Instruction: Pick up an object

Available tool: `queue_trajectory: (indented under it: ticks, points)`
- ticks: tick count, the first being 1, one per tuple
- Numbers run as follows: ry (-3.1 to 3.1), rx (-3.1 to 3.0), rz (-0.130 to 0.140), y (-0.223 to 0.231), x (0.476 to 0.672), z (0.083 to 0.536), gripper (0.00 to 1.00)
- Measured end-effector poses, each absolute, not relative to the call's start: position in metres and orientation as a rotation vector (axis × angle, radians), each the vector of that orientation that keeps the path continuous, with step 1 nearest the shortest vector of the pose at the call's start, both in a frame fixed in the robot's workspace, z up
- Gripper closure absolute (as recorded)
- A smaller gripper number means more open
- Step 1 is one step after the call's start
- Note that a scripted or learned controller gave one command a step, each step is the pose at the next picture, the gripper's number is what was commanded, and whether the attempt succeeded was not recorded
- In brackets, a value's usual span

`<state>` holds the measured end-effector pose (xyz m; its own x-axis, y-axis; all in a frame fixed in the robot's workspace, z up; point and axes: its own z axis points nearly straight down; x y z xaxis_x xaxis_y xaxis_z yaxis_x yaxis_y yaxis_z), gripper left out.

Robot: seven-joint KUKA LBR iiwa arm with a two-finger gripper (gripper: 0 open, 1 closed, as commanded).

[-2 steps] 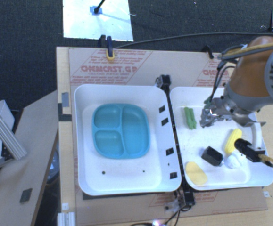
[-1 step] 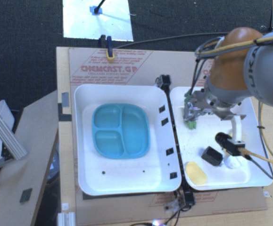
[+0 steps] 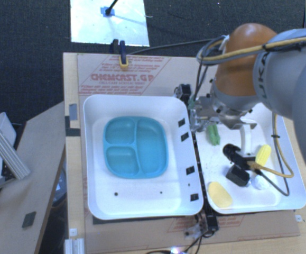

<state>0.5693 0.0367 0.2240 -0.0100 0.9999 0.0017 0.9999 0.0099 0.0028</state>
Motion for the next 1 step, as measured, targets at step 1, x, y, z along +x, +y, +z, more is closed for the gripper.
queue_trajectory:
  ticks: [1]
  points:
    - [2.232,2.211,0.003,0.0916,0.5679,0.2192,1.00]
